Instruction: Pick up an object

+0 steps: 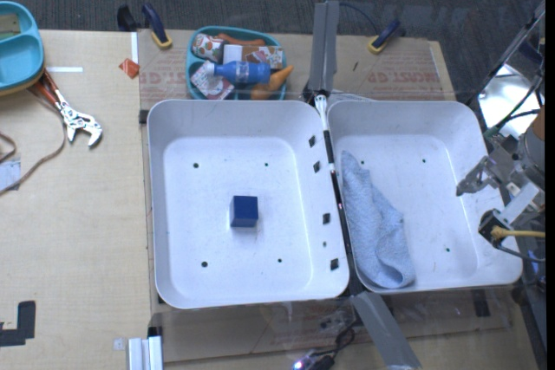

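A small blue cube (244, 210) sits in the middle of the left white bin (173, 134). A crumpled light-blue cloth (375, 223) lies along the left side of the right white bin (434, 121). My gripper (482, 205) hangs at the right rim of the right bin, well to the right of the cloth and far from the cube. Its two fingers (471, 181) are spread apart, open, with nothing between them.
Behind the left bin stands a teal bowl (236, 65) with several small packaged items. A wrench (76, 124) and a teal tray (17, 48) lie on the wooden bench at far left. Clamps (156, 26) hold the board's back edge.
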You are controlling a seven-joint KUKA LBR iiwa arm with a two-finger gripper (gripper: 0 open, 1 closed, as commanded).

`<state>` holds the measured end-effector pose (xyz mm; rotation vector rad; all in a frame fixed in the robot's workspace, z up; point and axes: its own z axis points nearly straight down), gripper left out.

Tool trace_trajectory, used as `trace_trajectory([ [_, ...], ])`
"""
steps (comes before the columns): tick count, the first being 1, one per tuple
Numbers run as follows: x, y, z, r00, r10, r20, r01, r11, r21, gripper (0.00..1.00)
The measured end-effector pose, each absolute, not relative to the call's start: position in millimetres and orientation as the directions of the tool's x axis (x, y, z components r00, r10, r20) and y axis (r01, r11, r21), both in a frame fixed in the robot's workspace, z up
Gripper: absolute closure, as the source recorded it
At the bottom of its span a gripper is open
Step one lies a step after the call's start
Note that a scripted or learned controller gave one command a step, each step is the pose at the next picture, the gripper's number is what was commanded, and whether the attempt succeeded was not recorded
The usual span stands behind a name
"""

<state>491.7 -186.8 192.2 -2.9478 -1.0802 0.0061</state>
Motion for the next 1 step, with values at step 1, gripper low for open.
trace_trajectory([
  [1, 501.7, -63.4, 265.9, 0.839, 0.544, -0.003, 0.544, -0.839, -0.001, 0.00],
])
